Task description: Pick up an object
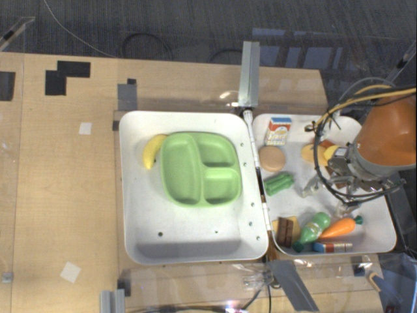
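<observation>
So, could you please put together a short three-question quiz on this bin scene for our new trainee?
1. True or false: the banana lies inside a compartment of the green plate.
2. Which bin holds the carrot? A) left bin B) right bin
3. Fill in: the arm hangs over the ____ bin.

Key:
1. False; it lies beside the plate, at its left edge.
2. B
3. right
</observation>
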Controlling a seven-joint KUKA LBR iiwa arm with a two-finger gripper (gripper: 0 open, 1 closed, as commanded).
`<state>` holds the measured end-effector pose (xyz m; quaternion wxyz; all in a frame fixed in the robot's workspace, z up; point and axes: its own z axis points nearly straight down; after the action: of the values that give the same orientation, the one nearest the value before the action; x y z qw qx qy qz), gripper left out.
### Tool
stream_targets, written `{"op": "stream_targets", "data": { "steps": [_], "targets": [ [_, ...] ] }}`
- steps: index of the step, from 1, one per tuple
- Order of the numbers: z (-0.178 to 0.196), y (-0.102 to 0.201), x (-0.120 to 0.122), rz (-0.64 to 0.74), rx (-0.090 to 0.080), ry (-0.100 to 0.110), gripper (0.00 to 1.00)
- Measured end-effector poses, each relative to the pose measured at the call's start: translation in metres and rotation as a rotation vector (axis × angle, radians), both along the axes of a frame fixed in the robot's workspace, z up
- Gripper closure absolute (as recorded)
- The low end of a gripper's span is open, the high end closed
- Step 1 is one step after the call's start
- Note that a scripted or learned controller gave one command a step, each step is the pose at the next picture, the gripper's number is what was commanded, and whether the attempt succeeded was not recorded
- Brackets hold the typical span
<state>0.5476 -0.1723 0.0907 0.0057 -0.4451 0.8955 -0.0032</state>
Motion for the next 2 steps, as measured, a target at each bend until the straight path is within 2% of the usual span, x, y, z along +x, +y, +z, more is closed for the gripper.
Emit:
{"op": "stream_targets", "data": {
  "steps": [1,2],
  "targets": [
    [-0.001,0.065,0.052,-0.022,0.004,-0.002,0.0],
    [-0.001,0.072,0.073,-0.081,0.003,-0.001,0.0]
  ]
}}
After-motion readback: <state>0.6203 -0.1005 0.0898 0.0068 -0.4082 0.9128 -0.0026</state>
